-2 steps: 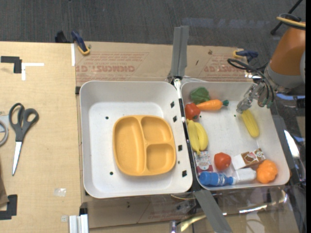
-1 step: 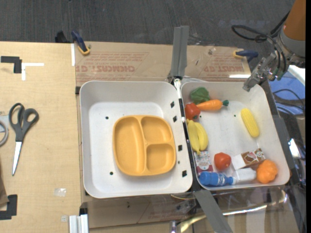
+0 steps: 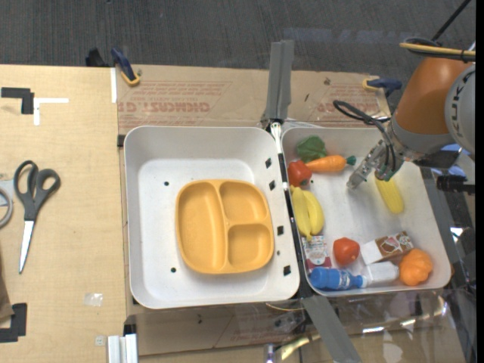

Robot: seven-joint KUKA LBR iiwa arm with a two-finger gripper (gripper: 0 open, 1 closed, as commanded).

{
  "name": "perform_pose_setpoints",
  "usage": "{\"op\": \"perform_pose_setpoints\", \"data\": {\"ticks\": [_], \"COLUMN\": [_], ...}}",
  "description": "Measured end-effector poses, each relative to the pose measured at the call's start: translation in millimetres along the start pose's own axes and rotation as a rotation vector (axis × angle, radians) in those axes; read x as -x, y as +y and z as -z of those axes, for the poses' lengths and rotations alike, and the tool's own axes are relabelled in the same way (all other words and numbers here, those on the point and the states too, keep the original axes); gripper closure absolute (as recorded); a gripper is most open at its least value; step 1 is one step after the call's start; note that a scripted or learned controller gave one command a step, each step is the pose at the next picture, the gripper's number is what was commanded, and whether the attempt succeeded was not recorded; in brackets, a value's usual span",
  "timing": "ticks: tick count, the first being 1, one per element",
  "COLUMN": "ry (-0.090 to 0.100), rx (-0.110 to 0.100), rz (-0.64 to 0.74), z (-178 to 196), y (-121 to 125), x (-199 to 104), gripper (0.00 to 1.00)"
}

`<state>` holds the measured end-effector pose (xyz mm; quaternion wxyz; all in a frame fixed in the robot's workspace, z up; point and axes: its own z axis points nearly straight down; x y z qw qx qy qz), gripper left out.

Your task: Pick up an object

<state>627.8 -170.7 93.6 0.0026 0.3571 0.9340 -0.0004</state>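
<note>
Corn (image 3: 390, 193), yellow and long, lies in the right bin (image 3: 435, 225), past the carrot (image 3: 328, 164). My gripper (image 3: 370, 171) hangs just beside it, fingers a little apart, holding nothing. I think I'm reaching; next I must drop over it and squeeze.

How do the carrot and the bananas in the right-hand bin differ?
The carrot is orange with a green tip; the bananas are yellow. The carrot lies crosswise near the bin's far end, while the bananas run lengthwise by the left wall. Both are toy foods in the right bin.
</note>
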Motion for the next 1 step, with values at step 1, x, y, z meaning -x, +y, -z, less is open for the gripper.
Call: {"op": "perform_pose_setpoints", "data": {"ticks": [1], "ry": [0.001], "rx": [0.0], "rz": [-0.039], "z": [108.5], "y": [25.9], "x": [-22.4], "gripper": [1.0]}}
